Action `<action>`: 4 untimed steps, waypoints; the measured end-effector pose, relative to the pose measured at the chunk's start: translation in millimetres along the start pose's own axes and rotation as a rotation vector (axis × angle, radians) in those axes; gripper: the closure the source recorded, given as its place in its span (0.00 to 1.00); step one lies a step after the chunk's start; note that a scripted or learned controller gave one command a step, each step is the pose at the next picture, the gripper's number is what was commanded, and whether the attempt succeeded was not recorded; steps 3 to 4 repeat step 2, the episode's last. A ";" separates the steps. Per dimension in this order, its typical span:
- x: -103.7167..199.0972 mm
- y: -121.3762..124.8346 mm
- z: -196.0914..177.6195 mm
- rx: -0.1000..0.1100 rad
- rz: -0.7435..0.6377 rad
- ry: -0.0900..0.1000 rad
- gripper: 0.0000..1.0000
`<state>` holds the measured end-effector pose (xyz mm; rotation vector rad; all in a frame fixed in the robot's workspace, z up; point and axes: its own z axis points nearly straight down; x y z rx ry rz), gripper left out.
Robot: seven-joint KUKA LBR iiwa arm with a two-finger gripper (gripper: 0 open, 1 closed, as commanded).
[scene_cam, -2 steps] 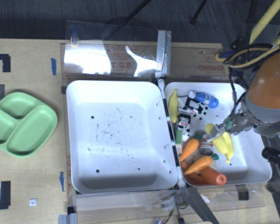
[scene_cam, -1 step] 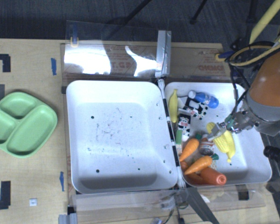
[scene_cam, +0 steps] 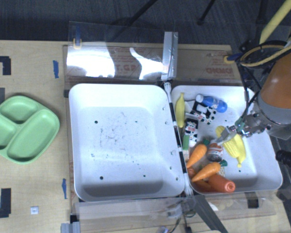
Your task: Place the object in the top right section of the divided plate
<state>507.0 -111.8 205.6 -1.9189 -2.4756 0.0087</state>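
In the right-hand white bin (scene_cam: 266, 176) there's a whole jumble of toy food, and that's where the hand (scene_cam: 228, 134) is hovering, low over the pile with the grey arm (scene_cam: 276, 98) coming in from the right edge. I honestly can't tell from this angle whether it's gripping anything. Its tip sits right next to a yellow corn cob (scene_cam: 236, 148), just to the cob's upper left, looks like touching or nearly so.

Using that bin as the reference: a banana (scene_cam: 179, 109) lies along its left wall, a blue-and-white bottle (scene_cam: 211, 104) is near its back, two carrots (scene_cam: 198, 155) (scene_cam: 206, 170) are stacked toward its front-left, and an orange-red tube thing (scene_cam: 218, 183) lies at its front edge.

The other white bin (scene_cam: 87, 106) sits touching it on the left. The green divided plate (scene_cam: 23, 128) is way off to the left of both bins, out on the wooden tabletop (scene_cam: 29, 178), well apart from the corn.
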 end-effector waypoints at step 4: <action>-1.7 1.9 -14.0 0.003 0.000 0.000 1.00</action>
